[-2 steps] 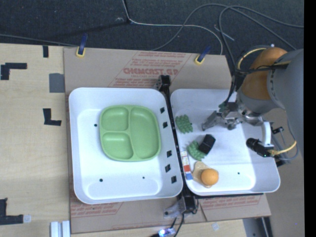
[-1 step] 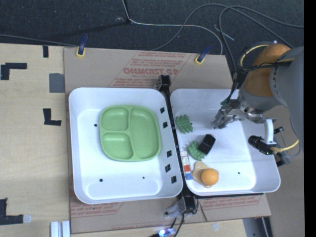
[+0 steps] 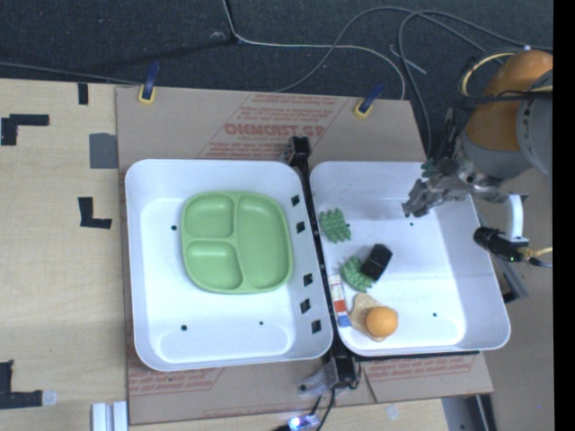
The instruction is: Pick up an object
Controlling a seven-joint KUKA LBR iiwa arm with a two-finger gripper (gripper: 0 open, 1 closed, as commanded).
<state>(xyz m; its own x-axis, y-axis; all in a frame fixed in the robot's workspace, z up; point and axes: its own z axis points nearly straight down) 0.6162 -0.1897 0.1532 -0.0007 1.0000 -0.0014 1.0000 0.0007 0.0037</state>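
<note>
Claw (image 3: 419,205) hung over the right bin (image 3: 467,303), upper right part, w/ nothing seen in it; couldn't tell its state. Arm (image 3: 503,128) came in from the right, orange band up top, wrist angled down-left. Cardboard (image 3: 269,128) under the bins bore red print, not legible. Objects lay by the bin's left wall: green leafy piece (image 3: 336,225), black block (image 3: 376,260), orange ball (image 3: 382,321). Left bin (image 3: 153,268) held a green divided plate (image 3: 237,241).

Grey arm (image 3: 517,128) reaches in from right — orange band up top, claw (image 3: 419,203) angled down-left.
</note>
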